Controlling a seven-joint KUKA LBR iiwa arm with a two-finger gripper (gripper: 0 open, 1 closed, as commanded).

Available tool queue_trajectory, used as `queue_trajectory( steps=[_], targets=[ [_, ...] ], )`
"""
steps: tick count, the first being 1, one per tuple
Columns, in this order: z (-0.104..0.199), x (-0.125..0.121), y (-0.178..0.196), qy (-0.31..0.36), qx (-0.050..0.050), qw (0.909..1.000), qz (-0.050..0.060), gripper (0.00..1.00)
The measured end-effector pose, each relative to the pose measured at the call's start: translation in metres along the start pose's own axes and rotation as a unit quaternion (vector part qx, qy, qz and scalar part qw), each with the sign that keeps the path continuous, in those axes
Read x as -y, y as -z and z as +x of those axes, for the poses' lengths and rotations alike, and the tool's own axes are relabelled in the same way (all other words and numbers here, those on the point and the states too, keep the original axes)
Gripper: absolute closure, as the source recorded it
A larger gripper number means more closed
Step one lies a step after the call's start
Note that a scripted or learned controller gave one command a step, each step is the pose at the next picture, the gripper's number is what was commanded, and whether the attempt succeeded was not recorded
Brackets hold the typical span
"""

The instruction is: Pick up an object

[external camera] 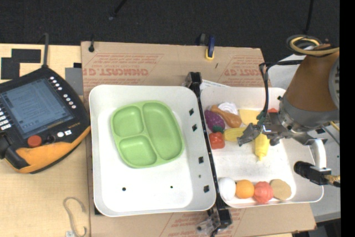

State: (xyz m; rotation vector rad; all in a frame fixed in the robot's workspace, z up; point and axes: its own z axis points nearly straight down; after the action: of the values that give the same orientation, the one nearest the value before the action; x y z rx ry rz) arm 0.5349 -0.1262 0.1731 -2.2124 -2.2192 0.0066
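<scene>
A divided tray (147,134) lies in the left bin (105,186); toy foods (254,190) fill the right bin (302,197).

Teach pendant (39,114), cardboard sheet (166,66), metal hook (75,213)

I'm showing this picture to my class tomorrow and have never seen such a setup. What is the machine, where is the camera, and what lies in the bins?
The camera looks down at a slant on a bench. From the right reaches a robot arm, grey and orange, ending in a gripper over the right bin. That bin holds toy foods; a yellow piece sits right at the gripper, though whether it is gripped is unclear. The left bin holds a green divided tray. Left of the bins lies a handheld control tablet.
</scene>
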Motion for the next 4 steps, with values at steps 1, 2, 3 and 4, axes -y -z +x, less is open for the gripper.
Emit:
queue_trajectory(
  steps=[1,2,3,4],
  targets=[
    [0.003,-0.007,-0.046,-0.001,0.000,1.0000,-0.001,0.00],
    [0.006,-0.007,-0.088,-0.001,0.000,1.0000,-0.001,0.00],
    [0.004,-0.007,-0.076,-0.005,0.000,1.0000,-0.002,1.00],
    [0.008,0.000,-0.018,-0.001,0.001,1.0000,-0.005,1.00]
  ],
)
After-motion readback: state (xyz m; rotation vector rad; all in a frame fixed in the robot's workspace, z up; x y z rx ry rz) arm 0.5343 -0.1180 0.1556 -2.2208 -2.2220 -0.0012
